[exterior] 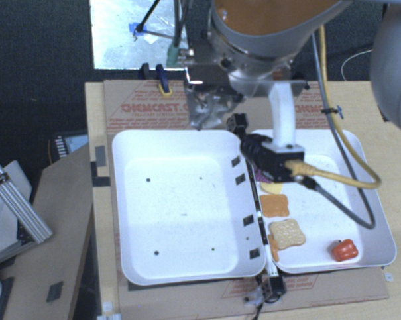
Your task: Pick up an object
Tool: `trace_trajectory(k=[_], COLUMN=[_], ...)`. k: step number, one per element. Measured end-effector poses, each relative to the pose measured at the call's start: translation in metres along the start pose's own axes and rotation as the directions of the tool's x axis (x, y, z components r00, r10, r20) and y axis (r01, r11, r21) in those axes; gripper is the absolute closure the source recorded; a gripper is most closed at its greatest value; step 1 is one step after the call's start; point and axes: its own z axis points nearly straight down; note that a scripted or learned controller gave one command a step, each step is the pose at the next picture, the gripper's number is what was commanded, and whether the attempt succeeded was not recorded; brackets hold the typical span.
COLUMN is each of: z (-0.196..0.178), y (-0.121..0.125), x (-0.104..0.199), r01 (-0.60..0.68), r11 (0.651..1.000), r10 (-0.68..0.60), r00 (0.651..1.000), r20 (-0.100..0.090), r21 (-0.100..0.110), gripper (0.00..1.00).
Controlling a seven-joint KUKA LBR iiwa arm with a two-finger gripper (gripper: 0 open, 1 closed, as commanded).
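Camera view: the gripper is seen blurred over the left bin's far rim; spread or closed cannot be told. In the right bin a red pepper sits at the near corner, apart from a toast slice. It is judged light, rigid and slick, best pinched across its middle.

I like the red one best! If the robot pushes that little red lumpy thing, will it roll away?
The small red rounded toy looks lumpy, not ball-smooth, so it would probably wobble rather than roll far. It lies near the right white bin's corner wall, which would likely stop it. Being small, it is probably light.
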Motion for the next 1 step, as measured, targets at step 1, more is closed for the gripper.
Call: trace_trajectory(k=[1], z=[0.0034], y=[0.0000], x=[-0.0015], r01=[-0.002], r11=[1.000], r10=[0.002], r00=[1.000], r20=[0.003], r21=[0.006], gripper=[0.00])
